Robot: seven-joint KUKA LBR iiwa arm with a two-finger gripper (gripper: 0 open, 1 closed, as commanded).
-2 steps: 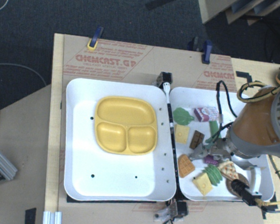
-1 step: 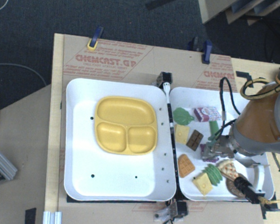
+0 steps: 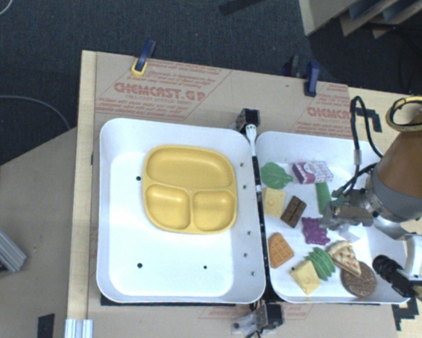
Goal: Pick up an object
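Hand (image 3: 339, 212) low in the right bin (image 3: 363, 152), right over the purple piece (image 3: 312, 230) beside a green stick (image 3: 322, 194) — probably lining up a grab; can't tell how wide it is or if it grips anything — yellow tray (image 3: 190, 188) fills the left bin

The arm (image 3: 413, 167) (cut off at right) hides its fingers.
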